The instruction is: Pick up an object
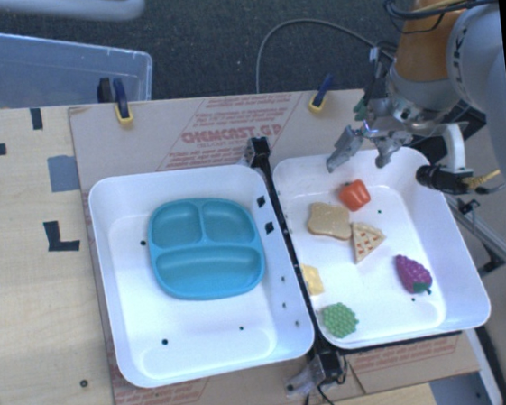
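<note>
Two white bins sit on the desk, and in the right bin (449,247) the red pepper (355,194) lies at about six o'clock, just below the jaws (362,150), which hang spread open and empty.

Wooden bench (24,268) — cardboard sheet (217,128) on top, two white bins (122,285) (449,247) side by side.
</note>
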`<state>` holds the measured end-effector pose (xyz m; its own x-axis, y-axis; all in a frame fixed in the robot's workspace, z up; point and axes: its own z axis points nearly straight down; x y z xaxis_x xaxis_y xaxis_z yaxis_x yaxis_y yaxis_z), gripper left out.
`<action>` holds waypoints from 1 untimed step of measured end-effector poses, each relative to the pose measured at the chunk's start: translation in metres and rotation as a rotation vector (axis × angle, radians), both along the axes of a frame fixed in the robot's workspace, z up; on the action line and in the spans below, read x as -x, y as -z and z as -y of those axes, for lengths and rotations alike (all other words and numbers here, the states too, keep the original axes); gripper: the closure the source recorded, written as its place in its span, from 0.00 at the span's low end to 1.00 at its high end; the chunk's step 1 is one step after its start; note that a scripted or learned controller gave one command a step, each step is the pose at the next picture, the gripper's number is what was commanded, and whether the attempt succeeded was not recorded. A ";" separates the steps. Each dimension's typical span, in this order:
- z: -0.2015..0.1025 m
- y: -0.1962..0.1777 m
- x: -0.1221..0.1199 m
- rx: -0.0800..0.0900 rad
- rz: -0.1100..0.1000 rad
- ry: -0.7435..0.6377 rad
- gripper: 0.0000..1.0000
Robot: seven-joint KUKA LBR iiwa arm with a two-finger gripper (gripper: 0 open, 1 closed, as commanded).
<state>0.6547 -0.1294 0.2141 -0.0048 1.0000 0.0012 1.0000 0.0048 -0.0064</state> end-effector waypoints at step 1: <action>0.000 -0.002 -0.002 0.001 0.006 -0.001 0.00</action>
<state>0.6563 -0.1295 0.2159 -0.0056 1.0000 -0.0001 1.0000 0.0056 -0.0008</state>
